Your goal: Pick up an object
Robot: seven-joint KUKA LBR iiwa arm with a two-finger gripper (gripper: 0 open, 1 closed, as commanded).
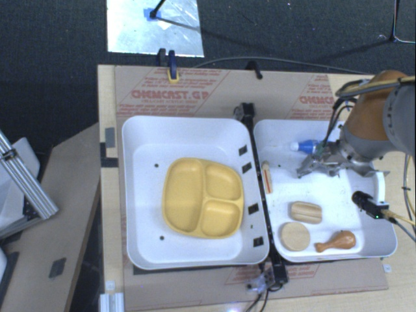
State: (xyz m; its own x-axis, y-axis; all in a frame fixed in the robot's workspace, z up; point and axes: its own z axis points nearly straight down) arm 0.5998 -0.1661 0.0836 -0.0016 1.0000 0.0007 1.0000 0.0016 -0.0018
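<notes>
My gripper [318, 166] hangs low over the back half of the right bin [383, 242], at the end of the grey arm with the orange band [372, 114]. Just behind and left of it lies a small blue and white bottle [304, 146]. In front of it sit a tan bread roll [305, 212], a round beige cookie [294, 236] and a brown drumstick [337, 241]. A thin orange stick [266, 177] lies along the bin's left wall. I see nothing held in the gripper.
The left bin [140, 174] holds a yellow divided plate [203, 197]. A black divider [255, 174] runs between the bins. Cables [338, 112] loop near the arm. A black part [368, 205] juts over the right bin's right side.
</notes>
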